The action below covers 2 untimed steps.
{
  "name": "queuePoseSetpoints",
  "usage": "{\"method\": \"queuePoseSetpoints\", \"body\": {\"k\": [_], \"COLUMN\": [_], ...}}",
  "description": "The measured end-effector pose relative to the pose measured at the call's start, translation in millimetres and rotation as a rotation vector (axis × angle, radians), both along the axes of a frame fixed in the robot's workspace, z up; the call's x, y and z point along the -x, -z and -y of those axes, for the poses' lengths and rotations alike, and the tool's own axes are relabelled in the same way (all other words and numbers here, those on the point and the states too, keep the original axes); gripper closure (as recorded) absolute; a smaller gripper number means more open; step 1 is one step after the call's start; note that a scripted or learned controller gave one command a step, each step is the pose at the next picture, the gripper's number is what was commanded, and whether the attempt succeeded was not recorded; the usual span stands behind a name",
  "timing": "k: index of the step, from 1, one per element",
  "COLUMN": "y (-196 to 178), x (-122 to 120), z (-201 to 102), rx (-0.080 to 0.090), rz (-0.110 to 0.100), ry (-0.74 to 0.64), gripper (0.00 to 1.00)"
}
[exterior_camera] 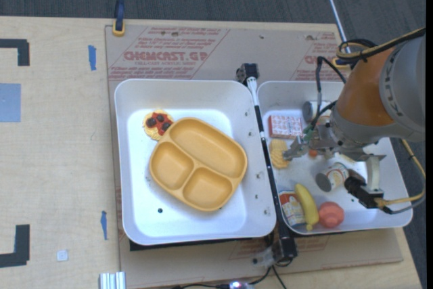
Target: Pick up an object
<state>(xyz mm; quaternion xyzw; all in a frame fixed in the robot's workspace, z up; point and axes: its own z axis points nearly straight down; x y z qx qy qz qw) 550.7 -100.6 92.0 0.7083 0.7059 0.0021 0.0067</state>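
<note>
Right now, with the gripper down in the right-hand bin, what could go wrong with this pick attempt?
The gripper sits low among crowded items in the right bin: a red-and-white box and a yellow piece lie close by, so it may nudge one or catch two. The banana, can and red ball lie touching, so a grab there could shift them. The cable by the arm might snag.

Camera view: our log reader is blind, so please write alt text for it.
A grey and orange arm reaches from the right over the right bin, its gripper low among a banana, a red fruit, a can and a red box. The left bin holds a yellow divided plate and a small pastry.
</note>
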Motion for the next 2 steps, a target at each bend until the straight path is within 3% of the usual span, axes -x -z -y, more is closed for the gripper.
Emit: {"method": "queuePoseSetpoints", "body": {"k": [1, 2], "y": [-9, -99], "x": [-1, 60], "z": [-3, 50], "rx": [-0.004, -0.005], "rz": [0.002, -0.01], "ry": [-0.003, -0.003], "gripper": [1.0, 1.0]}}
